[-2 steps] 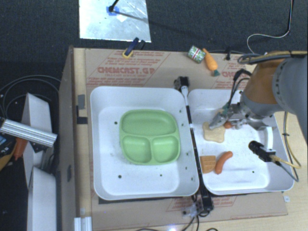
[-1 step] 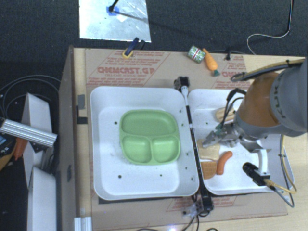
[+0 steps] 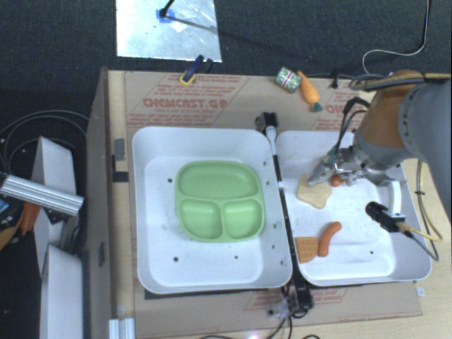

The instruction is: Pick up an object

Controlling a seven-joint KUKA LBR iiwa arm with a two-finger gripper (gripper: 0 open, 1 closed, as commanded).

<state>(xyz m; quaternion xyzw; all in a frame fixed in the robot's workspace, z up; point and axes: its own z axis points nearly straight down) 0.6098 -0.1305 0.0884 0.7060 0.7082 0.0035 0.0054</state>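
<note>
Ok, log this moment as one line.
gripper: low over right bin, at bread slice | sausage, cracker: same bin, lower in view | left bin: green plate

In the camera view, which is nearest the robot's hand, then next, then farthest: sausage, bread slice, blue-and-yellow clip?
1. bread slice, right bin, beside the hand.
2. sausage, right bin, lower in view.
3. blue-and-yellow clip, beyond the left bin.

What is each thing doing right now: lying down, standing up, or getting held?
gripper: low at the bread; can't tell if it holds anything.
bread: flat in the right bin.
cracker: flat by the right bin's left wall.
sausage: lying down beside the cracker.
plate: flat, right side up, in the left bin.
can: on its side, outside the bins.
carrot: lying beside the can.
</note>
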